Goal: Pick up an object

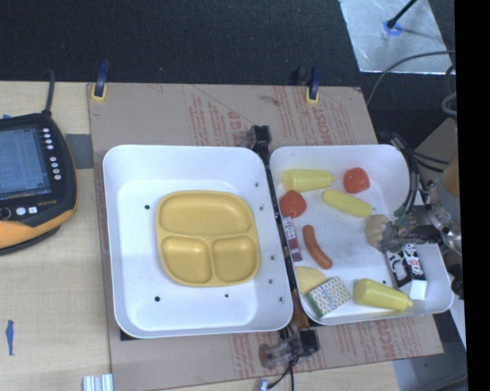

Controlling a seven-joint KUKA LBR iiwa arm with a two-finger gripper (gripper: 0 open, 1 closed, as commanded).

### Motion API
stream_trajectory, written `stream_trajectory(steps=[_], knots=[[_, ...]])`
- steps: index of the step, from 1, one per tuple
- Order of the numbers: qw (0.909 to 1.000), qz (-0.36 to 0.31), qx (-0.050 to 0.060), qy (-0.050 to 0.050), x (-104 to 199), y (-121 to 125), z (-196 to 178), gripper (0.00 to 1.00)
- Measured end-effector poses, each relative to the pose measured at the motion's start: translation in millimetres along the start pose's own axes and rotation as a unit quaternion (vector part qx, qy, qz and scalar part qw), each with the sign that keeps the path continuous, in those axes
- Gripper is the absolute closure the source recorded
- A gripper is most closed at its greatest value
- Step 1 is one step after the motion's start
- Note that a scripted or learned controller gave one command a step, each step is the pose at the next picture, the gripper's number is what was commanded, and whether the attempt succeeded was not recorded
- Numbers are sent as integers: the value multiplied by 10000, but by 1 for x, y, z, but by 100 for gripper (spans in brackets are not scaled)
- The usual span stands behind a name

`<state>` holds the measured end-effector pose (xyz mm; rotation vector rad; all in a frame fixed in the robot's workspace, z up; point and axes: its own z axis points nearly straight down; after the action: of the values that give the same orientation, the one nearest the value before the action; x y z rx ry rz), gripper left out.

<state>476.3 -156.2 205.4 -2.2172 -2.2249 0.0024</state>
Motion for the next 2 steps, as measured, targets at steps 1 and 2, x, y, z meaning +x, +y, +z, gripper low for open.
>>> stream_trajectory(steps=[1, 2], knots=[[10000, -15, 11, 4, 63, 65, 10, 100], [10000, -11, 11, 3, 63, 65, 10, 0]])
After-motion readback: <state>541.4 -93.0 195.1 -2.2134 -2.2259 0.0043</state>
